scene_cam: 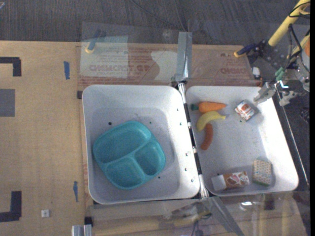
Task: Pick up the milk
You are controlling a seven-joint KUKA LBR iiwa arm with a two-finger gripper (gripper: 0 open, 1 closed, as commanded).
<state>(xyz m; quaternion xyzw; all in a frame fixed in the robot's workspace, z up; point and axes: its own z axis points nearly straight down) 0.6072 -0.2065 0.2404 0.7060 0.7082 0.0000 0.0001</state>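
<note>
The surface (39, 132) is shown from above, bearing two shallow white bins side by side. The left bin (98, 100) holds a teal divided plate (129, 154). The right bin (280, 146) holds the smaller items: at its far left a carrot (212, 106), a banana (209, 119) and a sausage (207, 136) are grouped close together; at its far side a small wrapped packet (245, 110) is seen, its kind not being legible. At the near edge the milk (230, 180), a small carton lying on its side, is found, with a pale checked sponge (262, 172) just beside it to the right. The tool (268, 91) is placed at the far right corner of the right bin, well apart from the milk; whether it is wide or narrow cannot be told. The task is judged barely begun: the milk lies ungrasped, and approach, grasp and lift remain.
</note>
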